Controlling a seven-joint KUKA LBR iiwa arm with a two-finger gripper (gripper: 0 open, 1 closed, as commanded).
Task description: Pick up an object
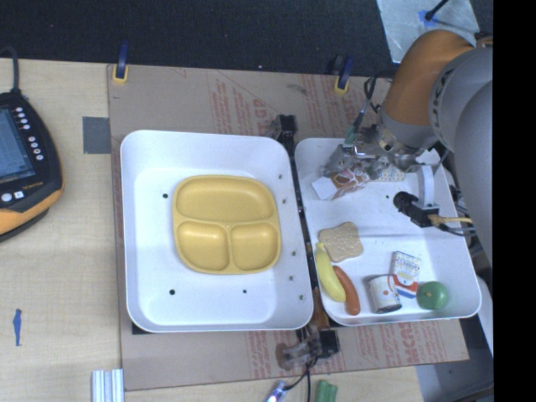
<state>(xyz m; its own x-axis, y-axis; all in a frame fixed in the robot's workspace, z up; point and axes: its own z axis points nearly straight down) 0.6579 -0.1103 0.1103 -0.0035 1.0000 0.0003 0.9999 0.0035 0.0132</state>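
So, labels first, and there's not much luck there. The cardboard sheet (pixel 209 99) under both bins has reddish print running across it, too faint to read. The small carton (pixel 406 266) in the right bin (pixel 381 229) has red and blue print on white, and the can (pixel 383 293) just beside it has a red and white label. None of that can be made out either.

The pickable stuff all sits in the right bin, mostly along its near side. A bread slice (pixel 341 241) lies about mid-bin. Below it a banana (pixel 329 275) lies against the wall next to the left bin (pixel 142 224), with a red sausage (pixel 347 290) touching it. The green ball (pixel 433 295) is in the near corner, right by the can.

The hand (pixel 356 164) is down in the far corner of the right bin, well apart from those items. The grey arm (pixel 452 90) with its orange band comes in over the bin's far edge. A pale scrap (pixel 325 188) lies just beside the hand. It's too cluttered there to tell whether the hand is wide, narrow or holding anything.

Elsewhere, the left bin holds a yellow sectioned plate (pixel 226 223). A black and orange pendant (pixel 21 162) with a screen rests on the counter (pixel 67 266). Blue clamps (pixel 121 61) pin the cardboard's far edge.
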